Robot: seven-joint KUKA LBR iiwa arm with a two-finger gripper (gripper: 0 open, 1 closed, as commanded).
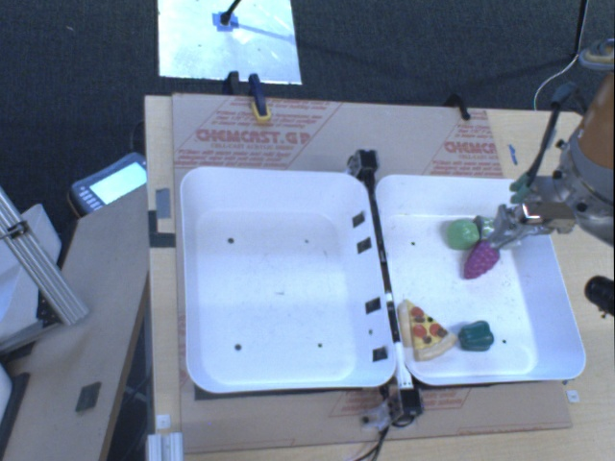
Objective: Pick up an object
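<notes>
The right bin [538,296] holds several toys. A light green round piece [461,232] lies near its back, and a purple grape-like piece [479,259] sits just in front of it. A pizza slice [424,330] rests near the front left corner, with a dark green pepper [475,335] beside it. My gripper [502,230] reaches in from the right and sits low over the bin. Its tip is right at the upper end of the purple piece and next to the green one. Whether it touches the purple piece cannot be made out.
The left bin [279,277] lies beside the right one, with a black-clipped divider [377,257] where their rims meet. A cardboard sheet [317,128] lies under both. A grey device [110,185] rests at the bench's left.
</notes>
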